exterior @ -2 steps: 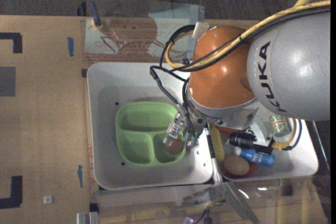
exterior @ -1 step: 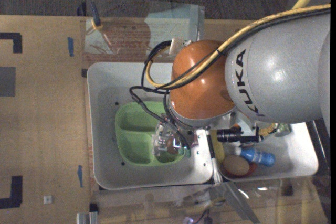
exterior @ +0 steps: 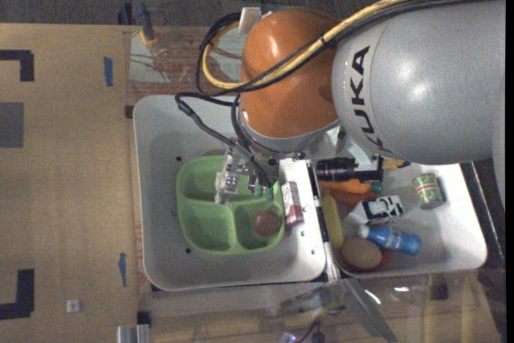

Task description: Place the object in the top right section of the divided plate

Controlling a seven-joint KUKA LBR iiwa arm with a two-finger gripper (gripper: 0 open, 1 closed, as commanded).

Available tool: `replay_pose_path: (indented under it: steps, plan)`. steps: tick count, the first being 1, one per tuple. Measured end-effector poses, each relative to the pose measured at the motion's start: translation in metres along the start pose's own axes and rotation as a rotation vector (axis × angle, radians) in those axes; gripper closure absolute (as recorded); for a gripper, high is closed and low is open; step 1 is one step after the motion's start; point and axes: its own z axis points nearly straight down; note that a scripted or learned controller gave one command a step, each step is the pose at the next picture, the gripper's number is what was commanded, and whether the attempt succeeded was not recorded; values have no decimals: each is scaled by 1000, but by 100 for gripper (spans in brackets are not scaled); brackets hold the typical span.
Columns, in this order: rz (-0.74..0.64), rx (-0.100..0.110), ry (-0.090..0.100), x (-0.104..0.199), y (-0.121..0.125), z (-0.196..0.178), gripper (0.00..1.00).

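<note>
Green divided plate (exterior: 210,214) in left bin; small brown round obj (exterior: 267,222) in its lower-right section.

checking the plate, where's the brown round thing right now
The brown round object lies in the green divided plate's lower right section, in the left bin, just below the gripper.

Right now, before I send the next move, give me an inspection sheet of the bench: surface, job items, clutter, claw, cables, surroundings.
Surface: two shallow white bins side by side on a tan board.
Job items: green divided plastic plate in the left bin; brown round object in its lower right section.
Clutter: right bin holds a blue bottle, green can, tan round item, yellow stick.
Claw: claw low over the plate's top right section.
Cables: black cable, yellow hose.
Surroundings: dark floor beyond.
</note>
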Motion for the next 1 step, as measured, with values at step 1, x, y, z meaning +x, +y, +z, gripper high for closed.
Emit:
replay_pose_path:
  steps: [1]
  plan:
    - [1, -4, -5, -1, 1, -11, 100]
